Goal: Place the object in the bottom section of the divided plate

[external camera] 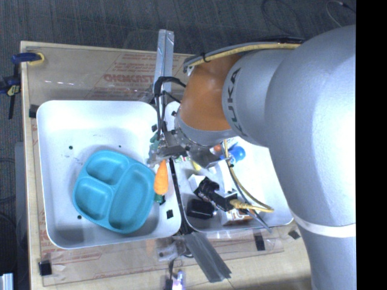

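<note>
The gripper (162, 159) is hovering at the centre of the frame over the right wall of the left bin (51, 162), its fingers pinching the narrow upper end of the carrot (161, 180). The carrot is hanging with its long axis running almost straight up and down the frame. Its broad end is pointing toward the bottom edge, just beside the right rim of the blue plate (112, 192).
</note>
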Controlling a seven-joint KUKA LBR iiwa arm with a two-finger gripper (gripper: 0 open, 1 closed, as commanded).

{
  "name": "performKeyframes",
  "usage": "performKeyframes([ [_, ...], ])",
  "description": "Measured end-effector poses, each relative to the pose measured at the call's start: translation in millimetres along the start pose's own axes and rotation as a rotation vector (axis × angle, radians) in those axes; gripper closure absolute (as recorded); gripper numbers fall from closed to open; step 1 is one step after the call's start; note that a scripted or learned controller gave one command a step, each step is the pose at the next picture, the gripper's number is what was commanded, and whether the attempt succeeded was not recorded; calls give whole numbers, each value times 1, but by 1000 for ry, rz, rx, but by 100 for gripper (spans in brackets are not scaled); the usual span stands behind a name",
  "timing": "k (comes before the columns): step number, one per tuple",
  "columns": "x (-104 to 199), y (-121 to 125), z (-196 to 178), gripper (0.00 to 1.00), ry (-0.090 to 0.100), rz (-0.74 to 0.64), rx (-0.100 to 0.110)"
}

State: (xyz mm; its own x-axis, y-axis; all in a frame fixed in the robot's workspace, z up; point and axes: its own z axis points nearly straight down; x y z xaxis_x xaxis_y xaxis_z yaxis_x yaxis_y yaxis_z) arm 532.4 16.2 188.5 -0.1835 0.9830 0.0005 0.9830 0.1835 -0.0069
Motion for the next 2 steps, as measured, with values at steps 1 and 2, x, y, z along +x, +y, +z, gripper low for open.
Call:
performKeyframes([
  [1, -10, -2, -24, 100, 0, 147, 1],
  [2, -10, -2, -24, 0, 0, 146, 1],
])
